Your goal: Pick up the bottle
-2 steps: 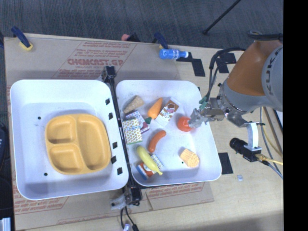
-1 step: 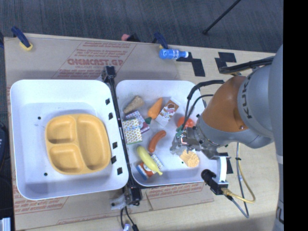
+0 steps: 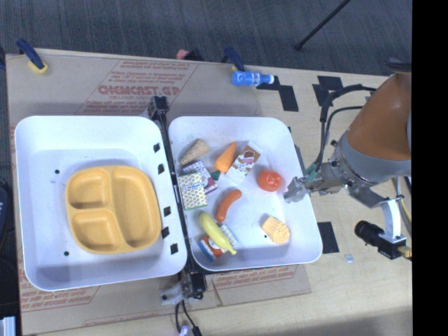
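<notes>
Robotics lab, test bench [image 3: 350, 271] under cardboard [image 3: 140, 82] held by blue clamps [image 3: 31, 56] at eleven o'clock, two white bins [image 3: 42, 138] clipped together, grey carpet at twelve, tripod leg [image 3: 336, 12] at one o'clock, black tape marks [image 3: 287, 96] on the bench.

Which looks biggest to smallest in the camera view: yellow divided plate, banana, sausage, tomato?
1. yellow divided plate, by far the largest
2. banana
3. sausage, slightly shorter than the banana, close call
4. tomato, smallest in length, though rounder
All lie at about the same depth.
</notes>
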`<state>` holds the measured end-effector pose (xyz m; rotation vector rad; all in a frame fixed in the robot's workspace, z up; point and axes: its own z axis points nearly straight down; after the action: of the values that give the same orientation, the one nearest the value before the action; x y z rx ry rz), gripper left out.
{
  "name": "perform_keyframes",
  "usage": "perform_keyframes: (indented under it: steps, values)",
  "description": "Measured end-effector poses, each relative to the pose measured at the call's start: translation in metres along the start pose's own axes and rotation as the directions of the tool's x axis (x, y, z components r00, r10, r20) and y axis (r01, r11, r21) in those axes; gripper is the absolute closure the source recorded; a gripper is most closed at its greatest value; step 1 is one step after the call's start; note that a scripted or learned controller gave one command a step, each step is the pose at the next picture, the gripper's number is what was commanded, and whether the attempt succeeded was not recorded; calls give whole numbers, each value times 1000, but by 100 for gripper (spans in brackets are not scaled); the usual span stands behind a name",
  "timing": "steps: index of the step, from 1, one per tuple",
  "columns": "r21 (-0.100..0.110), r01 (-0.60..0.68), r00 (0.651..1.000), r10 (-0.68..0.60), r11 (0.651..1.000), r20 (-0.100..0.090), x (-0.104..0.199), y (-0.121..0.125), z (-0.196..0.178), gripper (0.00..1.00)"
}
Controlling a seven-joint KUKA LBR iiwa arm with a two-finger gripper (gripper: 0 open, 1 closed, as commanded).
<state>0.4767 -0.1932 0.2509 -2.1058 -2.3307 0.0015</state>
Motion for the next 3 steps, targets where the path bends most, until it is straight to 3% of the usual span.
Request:
perform_keyframes:
  steps: [1, 2, 3]
  values:
    - [3, -164, 986, 164, 986, -2, 78, 8, 33, 100]
    - [3, -503, 865, 503, 865, -1, 120, 12, 39, 100]
    - [3, -687, 726, 687, 726, 0, 151, 15, 45, 100]
